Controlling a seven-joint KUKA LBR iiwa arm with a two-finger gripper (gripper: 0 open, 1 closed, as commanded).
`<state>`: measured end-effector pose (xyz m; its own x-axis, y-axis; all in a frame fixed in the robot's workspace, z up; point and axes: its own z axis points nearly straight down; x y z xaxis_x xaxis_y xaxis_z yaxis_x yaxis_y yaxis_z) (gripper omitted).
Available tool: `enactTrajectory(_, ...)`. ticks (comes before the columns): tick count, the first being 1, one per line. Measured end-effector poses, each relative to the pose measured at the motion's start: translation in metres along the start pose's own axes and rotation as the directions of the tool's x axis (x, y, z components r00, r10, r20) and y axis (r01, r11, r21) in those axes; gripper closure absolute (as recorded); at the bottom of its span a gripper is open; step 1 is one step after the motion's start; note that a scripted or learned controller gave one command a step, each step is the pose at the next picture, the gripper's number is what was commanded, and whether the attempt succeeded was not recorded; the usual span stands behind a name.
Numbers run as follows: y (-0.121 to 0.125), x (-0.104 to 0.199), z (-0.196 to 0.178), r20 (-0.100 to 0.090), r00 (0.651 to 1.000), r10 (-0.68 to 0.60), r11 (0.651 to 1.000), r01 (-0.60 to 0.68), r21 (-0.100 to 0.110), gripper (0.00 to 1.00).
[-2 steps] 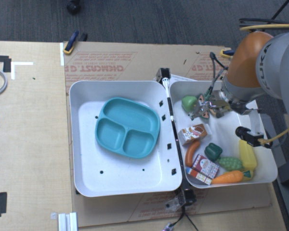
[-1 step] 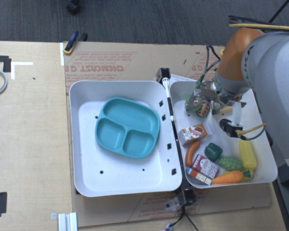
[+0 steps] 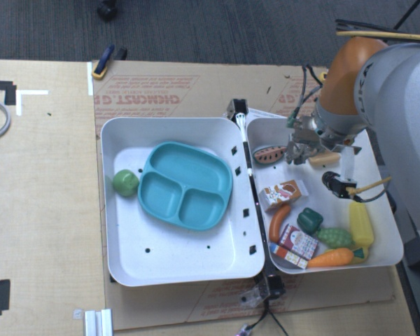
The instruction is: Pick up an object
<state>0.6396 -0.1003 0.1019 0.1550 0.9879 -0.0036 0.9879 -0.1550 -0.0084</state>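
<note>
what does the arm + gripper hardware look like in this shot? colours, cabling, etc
The arm has a smooth, rounded light-grey shell with an orange band above the wrist. Thin black cables loop along the wrist on the outside. The gripper is a compact dark metal assembly, grey to black, hanging over the right bin. No markings are legible.

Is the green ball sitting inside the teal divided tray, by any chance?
No, the green ball lies on the left bin's floor, beside the teal tray.
</note>
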Motion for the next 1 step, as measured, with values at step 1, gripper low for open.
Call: enactTrajectory(1,0.0,0.0001,0.0,0.0,1.0,-0.001,1.0,0.001,0.0,0.0)
